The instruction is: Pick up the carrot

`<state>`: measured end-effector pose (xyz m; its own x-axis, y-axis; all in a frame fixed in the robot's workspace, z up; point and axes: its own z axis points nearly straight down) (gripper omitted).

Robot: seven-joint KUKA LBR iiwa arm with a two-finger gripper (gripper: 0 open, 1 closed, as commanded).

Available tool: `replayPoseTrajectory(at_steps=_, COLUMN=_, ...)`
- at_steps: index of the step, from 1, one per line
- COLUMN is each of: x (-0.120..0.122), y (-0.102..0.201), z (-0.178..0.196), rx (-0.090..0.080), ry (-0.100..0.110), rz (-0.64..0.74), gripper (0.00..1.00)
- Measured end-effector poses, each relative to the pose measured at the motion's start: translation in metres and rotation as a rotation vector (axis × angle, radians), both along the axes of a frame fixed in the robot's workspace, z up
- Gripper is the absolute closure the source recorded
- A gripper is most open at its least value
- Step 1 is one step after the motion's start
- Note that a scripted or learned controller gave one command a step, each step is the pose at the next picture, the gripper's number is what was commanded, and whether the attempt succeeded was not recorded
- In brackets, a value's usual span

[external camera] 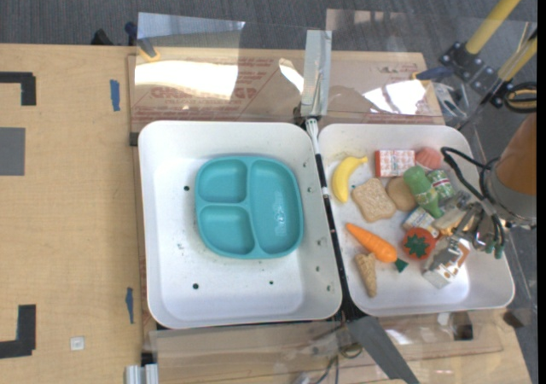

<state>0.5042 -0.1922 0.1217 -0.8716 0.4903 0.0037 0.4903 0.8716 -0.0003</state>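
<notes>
The carrot (373, 242), orange with a green tip at its right end, lies flat in the right bin (486, 293), left of centre and pointing up-left. My gripper (445, 264) hangs low over the right part of the same bin, about a hand's width to the right of the carrot and apart from it. Nothing of the carrot is covered. A small red toy with a green top (418, 243) lies between the carrot and the gripper.
Around the carrot lie a banana (345, 177), a bread slice (374, 200), a brown cookie (399, 193), a red-and-white box (394, 162), a green item (426, 187) and a tan wedge (367, 273). The left bin (162, 229) holds a teal divided plate (250, 206).
</notes>
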Motion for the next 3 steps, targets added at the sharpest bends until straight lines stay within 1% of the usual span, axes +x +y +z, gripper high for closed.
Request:
replayPoseTrajectory(at_steps=1, x=0.06, y=0.059, z=-0.019, rx=-0.006, ry=-0.045, rz=-0.547, gripper=0.0)
replayPoseTrajectory(at_steps=2, x=0.015, y=0.077, z=-0.019, rx=-0.002, ry=-0.059, rz=-0.591, gripper=0.0)
replayPoseTrajectory(at_steps=3, x=-0.006, y=0.087, z=-0.019, rx=0.002, ry=-0.064, rz=-0.712, gripper=0.0)
